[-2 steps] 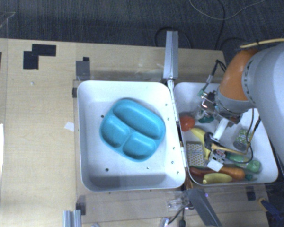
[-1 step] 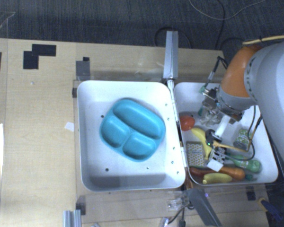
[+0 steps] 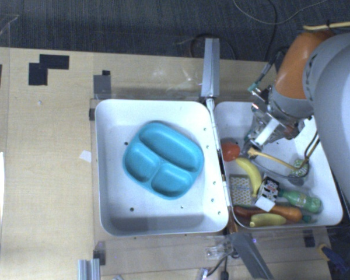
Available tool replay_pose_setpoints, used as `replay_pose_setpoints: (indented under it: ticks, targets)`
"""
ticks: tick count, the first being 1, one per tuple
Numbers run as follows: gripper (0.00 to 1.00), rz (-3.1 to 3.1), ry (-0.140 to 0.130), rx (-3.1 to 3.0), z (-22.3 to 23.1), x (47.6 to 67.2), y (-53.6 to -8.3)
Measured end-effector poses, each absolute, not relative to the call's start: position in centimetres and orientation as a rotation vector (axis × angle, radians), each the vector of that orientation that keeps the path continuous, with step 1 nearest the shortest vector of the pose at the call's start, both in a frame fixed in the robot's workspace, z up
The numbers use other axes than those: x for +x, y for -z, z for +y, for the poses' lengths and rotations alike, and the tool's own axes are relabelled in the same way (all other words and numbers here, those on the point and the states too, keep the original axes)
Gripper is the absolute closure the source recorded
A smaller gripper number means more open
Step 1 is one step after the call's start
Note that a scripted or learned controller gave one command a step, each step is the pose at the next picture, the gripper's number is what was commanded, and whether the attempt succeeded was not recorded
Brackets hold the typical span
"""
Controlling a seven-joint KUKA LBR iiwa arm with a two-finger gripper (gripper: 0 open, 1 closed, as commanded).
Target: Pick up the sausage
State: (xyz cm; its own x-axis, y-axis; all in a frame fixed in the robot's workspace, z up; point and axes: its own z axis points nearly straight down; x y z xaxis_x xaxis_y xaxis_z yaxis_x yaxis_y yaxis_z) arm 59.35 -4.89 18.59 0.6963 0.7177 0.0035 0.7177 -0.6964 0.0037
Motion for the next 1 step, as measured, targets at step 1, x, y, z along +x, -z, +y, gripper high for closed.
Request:
replay_pose_setpoints:
  ticks: [1]
  targets:
    - [1.00,0.532,-0.006,3.095,-2.19,63.23,-24.27]
